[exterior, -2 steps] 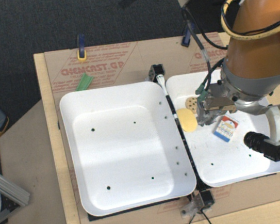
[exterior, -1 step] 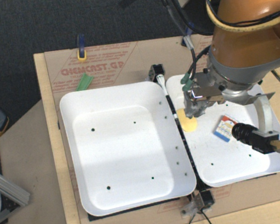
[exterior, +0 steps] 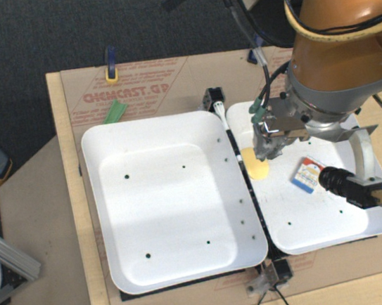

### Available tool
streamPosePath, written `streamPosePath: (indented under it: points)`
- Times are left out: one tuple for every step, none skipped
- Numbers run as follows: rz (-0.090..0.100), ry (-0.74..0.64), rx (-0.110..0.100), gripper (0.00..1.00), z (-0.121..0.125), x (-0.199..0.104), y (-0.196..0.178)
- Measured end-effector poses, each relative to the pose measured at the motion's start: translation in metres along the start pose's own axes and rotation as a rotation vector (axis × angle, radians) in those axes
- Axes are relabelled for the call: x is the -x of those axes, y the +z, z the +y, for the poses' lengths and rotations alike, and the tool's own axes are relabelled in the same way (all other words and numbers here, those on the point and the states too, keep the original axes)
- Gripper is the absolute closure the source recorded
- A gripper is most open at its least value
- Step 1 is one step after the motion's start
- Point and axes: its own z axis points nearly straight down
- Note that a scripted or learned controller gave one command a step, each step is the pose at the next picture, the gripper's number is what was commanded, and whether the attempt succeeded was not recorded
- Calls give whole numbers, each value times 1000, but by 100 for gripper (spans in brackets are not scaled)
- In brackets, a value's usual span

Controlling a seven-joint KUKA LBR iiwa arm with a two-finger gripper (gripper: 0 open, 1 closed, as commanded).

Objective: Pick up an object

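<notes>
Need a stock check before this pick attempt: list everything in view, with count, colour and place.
left bin: 1, white, left side of the bench
right bin: 1, white, beside the left bin
yellow object: 1, yellow, right bin, near its left wall
small box: 1, blue, white and red, right bin, near the middle
cardboard sheet: 1, brown with red print, beneath both bins
green strip: 1, green, on the cardboard behind the left bin
clamp: 1, blue and yellow, cardboard's far edge
arm: 1, grey with orange band, from the right
gripper: 1, grey, close above the yellow object
</notes>
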Motion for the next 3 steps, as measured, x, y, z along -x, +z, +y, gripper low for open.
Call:
streamPosePath:
  points:
    - [0, 0, 0, 100, 0, -11, 0]
    - [0, 5, -7, 100, -1, 23, 29]
    - [1, -2, 1, 100, 0, -3, 4]
